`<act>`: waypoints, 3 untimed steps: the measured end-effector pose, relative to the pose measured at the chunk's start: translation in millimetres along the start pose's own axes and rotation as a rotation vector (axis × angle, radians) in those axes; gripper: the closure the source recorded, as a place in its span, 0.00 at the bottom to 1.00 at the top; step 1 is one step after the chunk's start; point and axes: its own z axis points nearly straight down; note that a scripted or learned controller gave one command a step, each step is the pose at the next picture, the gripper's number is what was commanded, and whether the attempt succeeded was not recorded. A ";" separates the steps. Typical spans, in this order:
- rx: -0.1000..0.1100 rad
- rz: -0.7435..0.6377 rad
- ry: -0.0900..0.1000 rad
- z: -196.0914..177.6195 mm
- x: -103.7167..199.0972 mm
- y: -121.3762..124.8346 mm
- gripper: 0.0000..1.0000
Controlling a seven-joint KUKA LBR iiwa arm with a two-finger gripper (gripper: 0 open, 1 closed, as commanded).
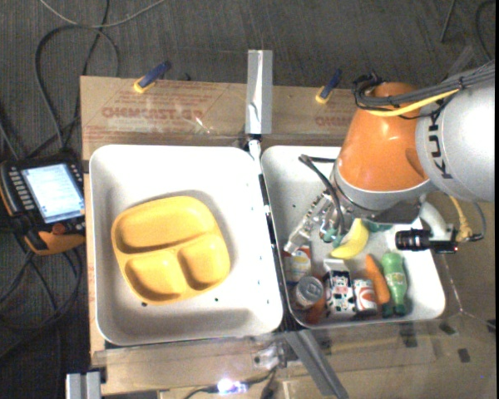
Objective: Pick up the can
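Observation:
The can (308, 290) stands upright with its silver top showing, near the front left of the right bin (276, 191). My gripper (309, 233) hangs over the left half of that bin, a little behind the can and apart from it. It is open, with nothing between its fingers. The orange wrist band and grey arm cover the back right part of the bin.
Around the can lie a small orange-and-white item (297, 261), a milk carton (338, 292), a red-and-white pack (364, 294), a carrot (377, 281), a green bottle (394, 279) and a banana (354, 239). The left bin (100, 173) holds a yellow divided tray (171, 246).

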 end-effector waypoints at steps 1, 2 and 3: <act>0.001 -0.183 -0.002 -0.4 -16.2 -23.6 1.00; -0.003 -0.172 -0.005 -76.8 -103.0 -20.0 1.00; -0.003 -0.102 -0.001 -72.7 -24.7 -42.1 1.00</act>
